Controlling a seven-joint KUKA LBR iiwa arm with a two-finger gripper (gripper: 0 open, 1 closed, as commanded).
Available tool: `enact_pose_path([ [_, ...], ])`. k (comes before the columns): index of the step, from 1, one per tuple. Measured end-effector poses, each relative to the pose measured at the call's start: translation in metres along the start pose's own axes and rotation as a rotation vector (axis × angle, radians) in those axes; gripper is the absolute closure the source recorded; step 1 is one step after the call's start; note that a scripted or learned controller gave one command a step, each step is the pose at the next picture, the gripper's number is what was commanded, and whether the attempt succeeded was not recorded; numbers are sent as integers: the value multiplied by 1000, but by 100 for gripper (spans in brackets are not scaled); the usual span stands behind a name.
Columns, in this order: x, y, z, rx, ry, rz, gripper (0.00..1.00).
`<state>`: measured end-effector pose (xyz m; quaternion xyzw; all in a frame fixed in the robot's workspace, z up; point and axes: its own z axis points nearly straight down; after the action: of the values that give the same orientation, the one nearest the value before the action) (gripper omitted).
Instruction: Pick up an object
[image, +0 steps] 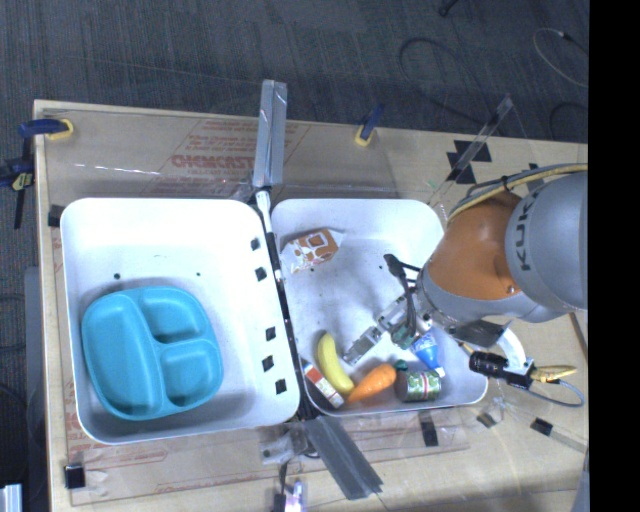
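reach step: claw (372, 340) low in right bin (350, 215), grip state unclear; banana (334, 362) at 7 o'clock; next, descend and clench.

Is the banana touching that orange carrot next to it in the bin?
Touching. The camera view shows the banana's lower end meeting the carrot's left tip, no white bin floor visible between them.

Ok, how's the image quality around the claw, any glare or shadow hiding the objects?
Camera view: lighting is even, with no strong glare in the right bin; the claw is small and soft, so its fingers are unclear; the arm overhangs the bin's right side; the banana and carrot read clearly.
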<state>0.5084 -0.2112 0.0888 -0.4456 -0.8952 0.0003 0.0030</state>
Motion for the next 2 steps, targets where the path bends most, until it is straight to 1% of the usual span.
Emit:
enact_pose_path([
  [1,38,19,-7,-7,-35,-119,0],
  [2,19,-23,-2,-3,-9,-412,0],
])
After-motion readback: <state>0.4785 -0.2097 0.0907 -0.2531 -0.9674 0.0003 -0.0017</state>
